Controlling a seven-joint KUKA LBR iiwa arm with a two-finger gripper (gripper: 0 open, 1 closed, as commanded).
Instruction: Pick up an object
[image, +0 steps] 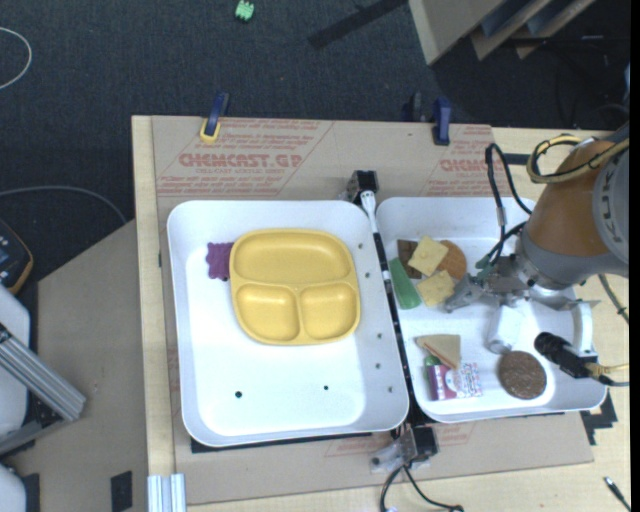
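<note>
Gripper (478, 297) over R bin (480, 408) (prob. empty).

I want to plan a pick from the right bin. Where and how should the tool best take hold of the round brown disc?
Probably from straight above, with the fingers across the edges of the round brown disc. It lies flat near the front corner of the right white bin, so the sides toward the bin's middle look freest.

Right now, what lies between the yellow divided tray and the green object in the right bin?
In the camera view, between the yellow divided tray and the green object lie bare white bin floor and the two bins' adjoining rims, nothing else.
</note>
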